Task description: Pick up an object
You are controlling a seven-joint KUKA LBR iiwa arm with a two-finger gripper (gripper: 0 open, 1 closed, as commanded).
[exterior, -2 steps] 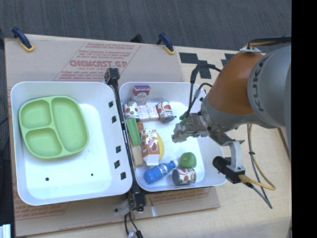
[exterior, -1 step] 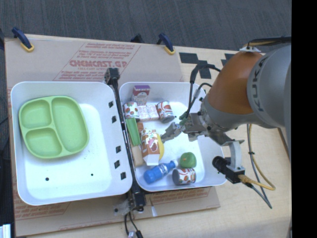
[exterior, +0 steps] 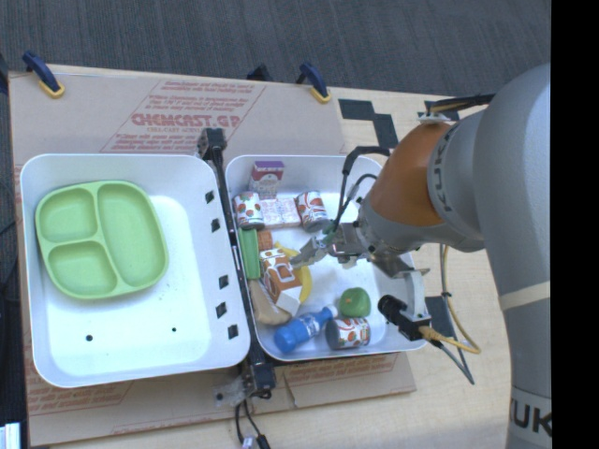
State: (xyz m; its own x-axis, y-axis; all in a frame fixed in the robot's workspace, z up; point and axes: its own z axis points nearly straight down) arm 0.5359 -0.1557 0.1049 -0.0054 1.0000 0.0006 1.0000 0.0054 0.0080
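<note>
- Gripper point(exterior: 314, 251) low inside the right bin point(exterior: 370, 352), near its centre; metal fingers point toward 9 o'clock and look slightly parted, with nothing visibly clamped between them — tips sit just over a yellow item that looks like a banana point(exterior: 298, 267).
- Arm point(exterior: 487, 176) enters from 3 o'clock, grey body with the orange band point(exterior: 412, 181) above the wrist, covering the bin's 3 o'clock side.
- Right bin contents, clock positions taken from the bin's centre:
  - 12 o'clock: small purple-and-white carton point(exterior: 268, 175), upright against the far wall.
  - 11 o'clock: red-and-white can point(exterior: 249, 210) on its side, a pale pink packet point(exterior: 280, 211) beside it, then a second red-labelled can point(exterior: 312, 208) toward 1 o'clock.
  - 9 o'clock: green flat stick-like piece point(exterior: 249, 252) along the wall; just beside it an orange-and-white box point(exterior: 280, 275), tilted, touching the banana.
  - 7 o'clock: tan bread-like piece point(exterior: 269, 309) — partly under the box.
  - 6 o'clock: blue bottle point(exterior: 301, 330) lying on its side.
  - 5 o'clock: green apple-like fruit point(exterior: 354, 301), and a small red-patterned can point(exterior: 349, 333) just below it, touching the bottle's end.
- Left bin point(exterior: 56, 363): green three-compartment plate point(exterior: 101, 239) toward 10 o'clock.
- Both bins on cardboard sheet point(exterior: 178, 115) with red printing.
</note>
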